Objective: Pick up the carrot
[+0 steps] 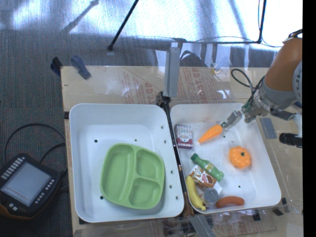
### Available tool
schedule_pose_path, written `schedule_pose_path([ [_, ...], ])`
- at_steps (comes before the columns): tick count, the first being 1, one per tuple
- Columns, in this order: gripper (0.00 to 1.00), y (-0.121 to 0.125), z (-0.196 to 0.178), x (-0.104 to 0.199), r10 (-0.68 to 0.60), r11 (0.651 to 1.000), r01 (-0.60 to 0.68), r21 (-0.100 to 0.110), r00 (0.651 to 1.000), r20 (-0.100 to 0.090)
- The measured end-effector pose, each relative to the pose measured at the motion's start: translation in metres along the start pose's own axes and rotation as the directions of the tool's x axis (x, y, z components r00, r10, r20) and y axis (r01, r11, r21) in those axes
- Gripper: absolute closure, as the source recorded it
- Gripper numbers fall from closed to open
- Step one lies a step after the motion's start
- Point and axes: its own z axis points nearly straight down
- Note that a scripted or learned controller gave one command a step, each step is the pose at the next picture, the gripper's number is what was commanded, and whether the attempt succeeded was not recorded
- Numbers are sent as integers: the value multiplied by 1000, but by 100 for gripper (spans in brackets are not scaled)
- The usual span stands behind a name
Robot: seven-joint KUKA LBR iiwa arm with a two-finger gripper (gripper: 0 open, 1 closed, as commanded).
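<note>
Pale wooden worktop carries two shallow white plastic bins, left and right, touching side by side.

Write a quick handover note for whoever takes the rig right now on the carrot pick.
End effector: low in the right bin, at the carrot's green end; whether it is open or shut cannot be told.
Carrot: lying in the right bin's upper part, beside the small red carton, not lifted.
Done: the approach.
Left: grip the carrot and lift it. Check the grip before counting it as held.
</note>
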Motion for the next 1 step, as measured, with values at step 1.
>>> schedule_pose_path([
  [1, 0, 19, 57, 66, -203, 979, 203, 2, 979, -3],
])
